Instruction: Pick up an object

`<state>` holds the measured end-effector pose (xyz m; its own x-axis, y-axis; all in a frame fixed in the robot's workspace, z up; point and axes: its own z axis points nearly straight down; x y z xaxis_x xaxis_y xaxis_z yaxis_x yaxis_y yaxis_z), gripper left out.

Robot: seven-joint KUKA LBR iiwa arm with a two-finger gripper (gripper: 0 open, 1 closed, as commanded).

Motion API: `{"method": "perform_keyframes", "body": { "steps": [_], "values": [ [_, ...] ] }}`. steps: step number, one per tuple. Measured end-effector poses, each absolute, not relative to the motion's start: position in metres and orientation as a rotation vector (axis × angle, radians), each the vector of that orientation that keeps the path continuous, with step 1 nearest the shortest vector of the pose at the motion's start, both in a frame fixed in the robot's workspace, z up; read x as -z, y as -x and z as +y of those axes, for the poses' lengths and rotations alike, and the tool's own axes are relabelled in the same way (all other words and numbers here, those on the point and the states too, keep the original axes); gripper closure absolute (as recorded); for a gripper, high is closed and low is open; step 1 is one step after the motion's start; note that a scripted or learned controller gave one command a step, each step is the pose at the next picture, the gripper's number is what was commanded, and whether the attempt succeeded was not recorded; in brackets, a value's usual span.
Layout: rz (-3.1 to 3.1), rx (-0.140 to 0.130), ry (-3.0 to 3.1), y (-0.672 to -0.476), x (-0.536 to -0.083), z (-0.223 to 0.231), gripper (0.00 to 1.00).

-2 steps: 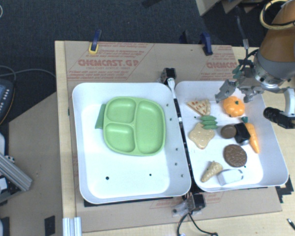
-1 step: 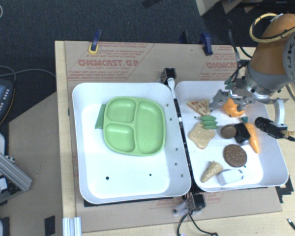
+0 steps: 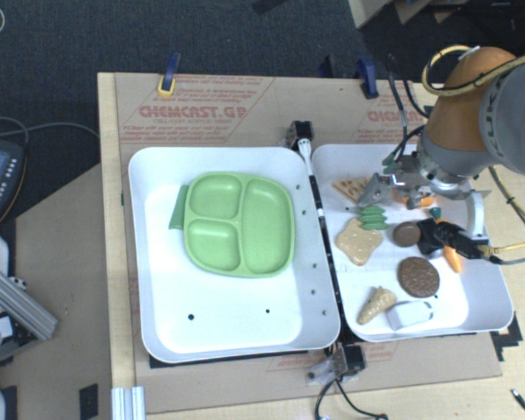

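Observation:
My gripper (image 3: 378, 194) hangs low over the back left part of the right bin (image 3: 481, 309), with the grey arm and its orange band behind it at the right. Just below the gripper lies a small green item (image 3: 371, 218). A waffle-like tan piece (image 3: 346, 187) lies to its left. Further forward are a pale bread slice (image 3: 358, 243), a small brown disc (image 3: 407, 234), a larger brown cookie (image 3: 418, 276), a tan cone (image 3: 376, 304), a white piece (image 3: 411, 316) and an orange carrot (image 3: 453, 258). Nothing shows held in the gripper.
The left bin (image 3: 157, 261) holds a green divided plate (image 3: 240, 224) toward its back. The ridge where the two bins meet (image 3: 319, 234) runs close to the gripper's left. Blue and yellow clamps sit on the bench's back edge.

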<state>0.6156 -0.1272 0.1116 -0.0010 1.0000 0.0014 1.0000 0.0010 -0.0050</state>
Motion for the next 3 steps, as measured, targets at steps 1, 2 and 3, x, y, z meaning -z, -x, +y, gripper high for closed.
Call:
{"method": "perform_keyframes", "body": {
  "steps": [1,2,3],
  "values": [
    [-2.219,-0.004,2.218,-0.615,-0.083,-0.126,0.0],
    [-2.221,0.0,2.222,-0.616,-0.096,-0.127,1.0],
    [-2.224,0.004,2.226,-0.607,-0.152,-0.127,1.0]
  ]
}}
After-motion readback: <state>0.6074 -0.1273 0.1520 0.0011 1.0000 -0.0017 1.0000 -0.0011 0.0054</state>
